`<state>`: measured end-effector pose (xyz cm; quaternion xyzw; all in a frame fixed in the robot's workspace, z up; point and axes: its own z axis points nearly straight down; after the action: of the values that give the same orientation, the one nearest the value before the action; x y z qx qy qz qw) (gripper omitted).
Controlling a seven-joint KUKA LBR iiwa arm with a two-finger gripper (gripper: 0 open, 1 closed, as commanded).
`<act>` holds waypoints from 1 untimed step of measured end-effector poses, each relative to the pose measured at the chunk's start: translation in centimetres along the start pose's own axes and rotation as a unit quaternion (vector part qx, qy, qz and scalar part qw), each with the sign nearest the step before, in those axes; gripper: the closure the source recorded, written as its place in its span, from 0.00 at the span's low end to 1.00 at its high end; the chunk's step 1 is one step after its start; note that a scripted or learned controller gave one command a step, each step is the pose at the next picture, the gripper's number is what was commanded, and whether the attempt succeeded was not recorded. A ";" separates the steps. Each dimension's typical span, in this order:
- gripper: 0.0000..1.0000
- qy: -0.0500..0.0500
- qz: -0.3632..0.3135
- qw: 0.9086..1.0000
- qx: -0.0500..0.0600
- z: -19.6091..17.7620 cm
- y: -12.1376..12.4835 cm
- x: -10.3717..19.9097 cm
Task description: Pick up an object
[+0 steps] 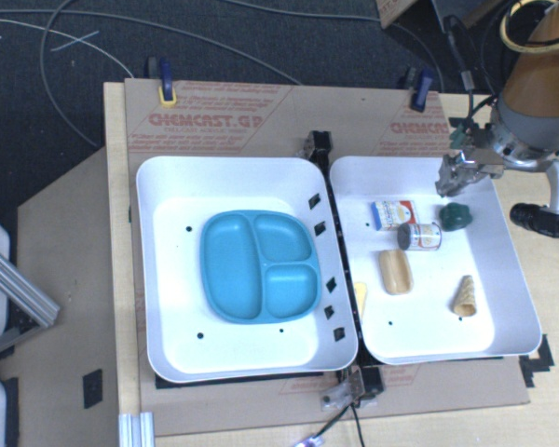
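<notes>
My gripper (451, 181) hangs over the far right part of the right bin (503, 333), just above and slightly left of a dark green object (456, 216). Nothing shows in its grasp. In the same bin lie a blue, white and red packet (392, 214), a small grey can on its side (421, 237), a tan oblong piece (395, 272) and a beige cone-shaped piece (464, 295).
The left bin (158, 250) holds a blue divided plate (260, 265). A row of black clips runs along the divider (328, 250) between the bins. Blue clamps (167, 84) (421, 88) grip the board's far edge. The arm's orange band (538, 73) rises at the right.
</notes>
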<state>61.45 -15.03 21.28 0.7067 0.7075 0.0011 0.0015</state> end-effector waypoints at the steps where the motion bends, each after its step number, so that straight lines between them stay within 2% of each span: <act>1: 1.00 0.001 -0.002 1.000 0.000 -1.3 0.3 5.2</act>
<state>61.79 -9.88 22.57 0.7053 0.7089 0.0016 0.0006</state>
